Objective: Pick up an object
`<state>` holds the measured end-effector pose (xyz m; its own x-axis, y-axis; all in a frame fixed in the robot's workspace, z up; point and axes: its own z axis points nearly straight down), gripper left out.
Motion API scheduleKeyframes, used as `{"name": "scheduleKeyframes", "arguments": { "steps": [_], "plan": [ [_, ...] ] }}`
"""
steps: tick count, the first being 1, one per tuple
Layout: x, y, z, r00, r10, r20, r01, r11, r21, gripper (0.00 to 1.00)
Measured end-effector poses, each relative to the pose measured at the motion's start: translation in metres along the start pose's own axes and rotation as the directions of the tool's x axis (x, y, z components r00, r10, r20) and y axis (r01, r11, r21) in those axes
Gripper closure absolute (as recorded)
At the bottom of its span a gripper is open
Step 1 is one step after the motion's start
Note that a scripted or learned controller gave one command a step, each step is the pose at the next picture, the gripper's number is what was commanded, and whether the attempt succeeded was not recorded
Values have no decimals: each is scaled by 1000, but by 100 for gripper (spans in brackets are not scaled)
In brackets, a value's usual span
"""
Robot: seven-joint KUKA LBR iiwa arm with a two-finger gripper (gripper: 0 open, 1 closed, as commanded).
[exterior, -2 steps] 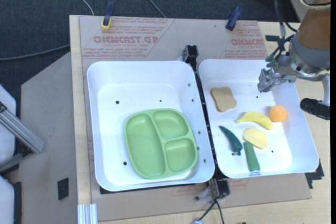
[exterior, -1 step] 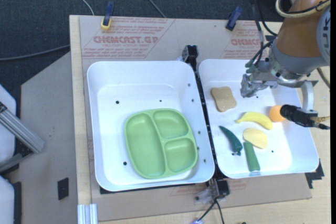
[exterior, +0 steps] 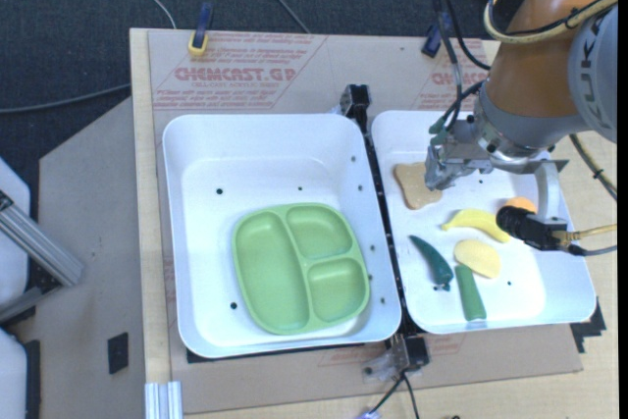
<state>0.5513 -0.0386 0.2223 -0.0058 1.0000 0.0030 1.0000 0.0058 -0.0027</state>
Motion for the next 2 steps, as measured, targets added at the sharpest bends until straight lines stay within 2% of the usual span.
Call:
{"name": "scheduleKeyframes", "arguments": {
  "steps": [2],
  "plan": [
    [110, -42, 8, 1000, 0, 0, 0, 1000, 3, 100]
  ]
}}
